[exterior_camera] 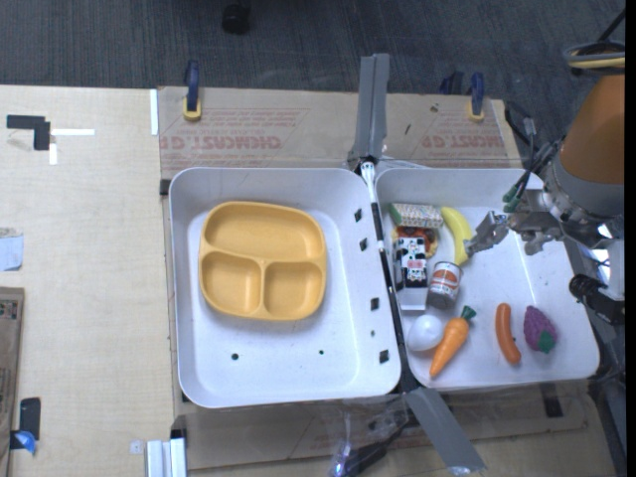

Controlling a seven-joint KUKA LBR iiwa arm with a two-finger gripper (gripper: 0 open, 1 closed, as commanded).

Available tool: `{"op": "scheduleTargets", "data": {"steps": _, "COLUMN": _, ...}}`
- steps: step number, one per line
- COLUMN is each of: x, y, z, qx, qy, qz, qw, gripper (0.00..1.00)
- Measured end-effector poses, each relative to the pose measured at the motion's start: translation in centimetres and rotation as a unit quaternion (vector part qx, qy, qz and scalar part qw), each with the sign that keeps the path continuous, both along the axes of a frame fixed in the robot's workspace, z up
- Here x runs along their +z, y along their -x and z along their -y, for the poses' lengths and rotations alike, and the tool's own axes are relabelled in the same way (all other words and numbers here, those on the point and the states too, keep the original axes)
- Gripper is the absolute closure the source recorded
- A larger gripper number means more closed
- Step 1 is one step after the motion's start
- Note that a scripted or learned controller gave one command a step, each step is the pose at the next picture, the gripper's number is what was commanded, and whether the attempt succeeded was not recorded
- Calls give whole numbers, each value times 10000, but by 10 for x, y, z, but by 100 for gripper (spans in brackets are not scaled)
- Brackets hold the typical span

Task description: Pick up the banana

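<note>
The yellow banana [457, 231] lies in the right bin [556, 361], near its back left, curved and running toward the front. My gripper [489, 233] hangs just right of the banana, over the bin's middle, reaching in from the right below the orange-banded wrist [596, 132]. Nothing shows between its fingers and the banana rests on the bin floor.
Beside the banana are a snack box [415, 214], a small carton [412, 258] and a can [444, 281]. A white ball [424, 332], carrot [449, 341], sausage [507, 333] and purple fruit [540, 328] lie toward the front. The left bin [199, 366] holds a yellow divided plate [263, 259].
</note>
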State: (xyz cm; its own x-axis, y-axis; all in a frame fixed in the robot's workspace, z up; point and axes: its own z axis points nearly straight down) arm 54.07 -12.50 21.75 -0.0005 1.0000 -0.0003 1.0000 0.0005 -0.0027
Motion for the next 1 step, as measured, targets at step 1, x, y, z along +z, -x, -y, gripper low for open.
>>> {"op": "scheduleTargets", "data": {"steps": 1, "x": -71, "y": -49, "z": -18, "qx": -218, "qy": 3, "qz": -6, "qw": 9998, "gripper": 0}}
